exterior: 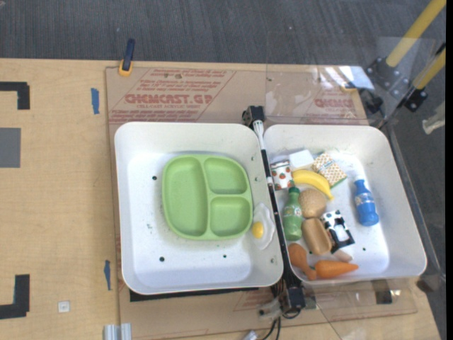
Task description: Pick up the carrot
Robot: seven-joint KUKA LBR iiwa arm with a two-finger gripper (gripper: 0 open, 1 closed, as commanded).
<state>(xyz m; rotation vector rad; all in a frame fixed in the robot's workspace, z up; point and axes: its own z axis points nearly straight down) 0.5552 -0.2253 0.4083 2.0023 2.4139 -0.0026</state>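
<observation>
- The carrot lies in the right bin, in its near corner close to the front wall. It rests flat, roughly along that wall, with its paler end pointing right.
- Nothing grips the carrot; it rests loose on the bin floor among the other toy foods.
- I cannot tell the state of my gripper, nor whether it has hold of anything, so I cannot tell how the carrot lies relative to it.
- Just left of the carrot, touching or nearly touching its thick end, is a reddish-orange piece set at a slant against the bin's left wall.
- Directly behind the carrot is a brown bread roll, and beside that a black-and-white toy.
- Farther back sit a tan round piece, a green bottle along the left wall, and a yellow banana.
- A blue bottle lies apart on the right side of the same bin, well clear of the carrot.
- At the far end of the right bin are a small can, a white box and a checked packet.
- The left bin bears a green divided plate; a small yellow-and-white piece lies just beside the plate's near right corner.
- Both bins sit on a cardboard sheet on the bench.
</observation>
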